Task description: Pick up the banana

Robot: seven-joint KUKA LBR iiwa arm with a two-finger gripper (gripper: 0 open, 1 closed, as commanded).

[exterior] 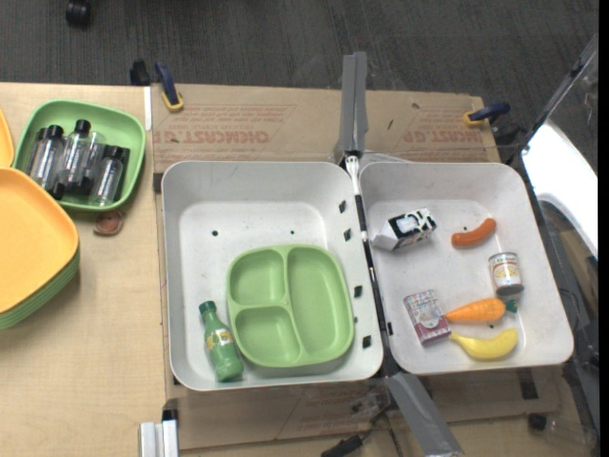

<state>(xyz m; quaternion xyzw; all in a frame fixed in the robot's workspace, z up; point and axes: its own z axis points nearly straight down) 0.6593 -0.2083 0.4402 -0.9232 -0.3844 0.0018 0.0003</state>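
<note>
A green bottle (220,341) is lying beside a green 3-compartment tray (289,307) in the left bin (190,188). In the right bin (533,208), a small carton (409,229), sausage (474,233), can (505,274), packet (426,315) and carrot (476,310) are sitting. The banana (487,344) is lying near the front edge, just below the carrot.

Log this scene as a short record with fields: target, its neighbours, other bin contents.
target: banana, lying at the near edge of the right bin
neighbours: carrot just behind it, small box to its left
also in right bin: can, sausage, carton
left bin: green tray, green bottle
</note>
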